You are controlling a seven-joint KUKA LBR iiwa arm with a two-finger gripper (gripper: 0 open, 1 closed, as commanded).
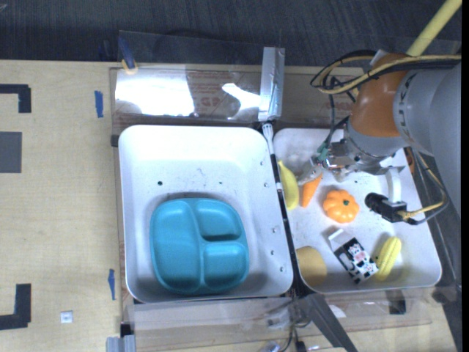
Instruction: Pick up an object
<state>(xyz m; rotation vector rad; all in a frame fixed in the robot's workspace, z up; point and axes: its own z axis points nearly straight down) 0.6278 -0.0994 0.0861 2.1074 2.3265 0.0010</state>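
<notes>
White left bin (139, 152) holds a blue tray (198, 244); right bin (429, 270) holds pumpkin (341, 205), carrot (311, 189); tool (333, 160) state unclear.

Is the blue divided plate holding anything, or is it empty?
Empty. The blue divided plate lies flat in the left bin with all three compartments bare; the toy food, such as the orange pumpkin, sits in the right bin.

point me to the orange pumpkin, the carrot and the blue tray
orange pumpkin (341, 206), camera view, middle of its body, right bin.
carrot (311, 190), camera view, middle of its orange length, right bin.
blue tray (198, 244), camera view, ridge between compartments, left bin.
</notes>
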